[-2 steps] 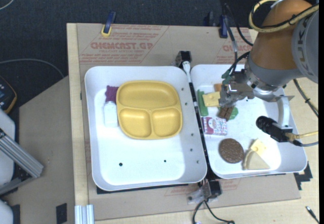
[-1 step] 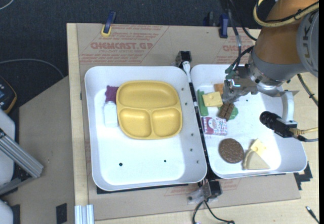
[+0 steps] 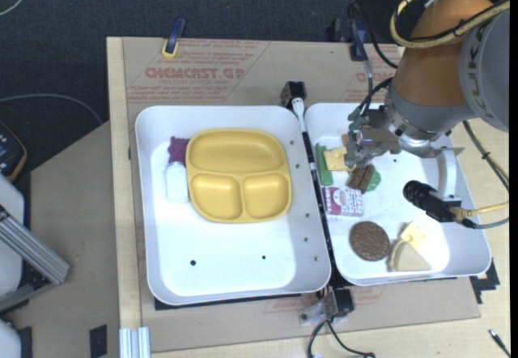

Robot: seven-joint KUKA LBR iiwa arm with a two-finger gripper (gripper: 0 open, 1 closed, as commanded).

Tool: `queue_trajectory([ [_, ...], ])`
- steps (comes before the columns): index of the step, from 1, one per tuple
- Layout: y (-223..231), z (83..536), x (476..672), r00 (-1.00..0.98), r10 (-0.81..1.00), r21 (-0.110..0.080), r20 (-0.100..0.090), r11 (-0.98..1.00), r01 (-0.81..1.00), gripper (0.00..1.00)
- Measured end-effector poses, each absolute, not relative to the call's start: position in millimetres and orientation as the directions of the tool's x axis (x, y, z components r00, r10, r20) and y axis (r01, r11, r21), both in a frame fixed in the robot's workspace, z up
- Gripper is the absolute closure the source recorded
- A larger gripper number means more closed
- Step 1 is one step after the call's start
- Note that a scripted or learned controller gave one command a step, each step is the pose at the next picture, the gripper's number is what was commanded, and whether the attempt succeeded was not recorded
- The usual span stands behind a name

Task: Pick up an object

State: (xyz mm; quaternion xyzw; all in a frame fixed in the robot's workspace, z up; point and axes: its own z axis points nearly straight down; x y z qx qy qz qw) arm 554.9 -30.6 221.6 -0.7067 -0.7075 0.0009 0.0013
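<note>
So the gripper [image 3: 362, 155] sits just above the brown bar [image 3: 363, 178], which lies slightly nearer, tilted diagonally; can't tell if it's gripping.

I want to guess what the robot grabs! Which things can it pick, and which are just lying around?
For the job: gripper, brown block, green piece, pink packet, brown cookie, pale wedge.

Lying about: yellow tray, white bottle, yellow clamp.
</note>
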Motion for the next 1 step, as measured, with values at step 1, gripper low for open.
queue_trajectory([
  [1,-40.1,235.0,560.1,0.000,1.000,0.004,-0.001,0.000,1.000,1.00],
])
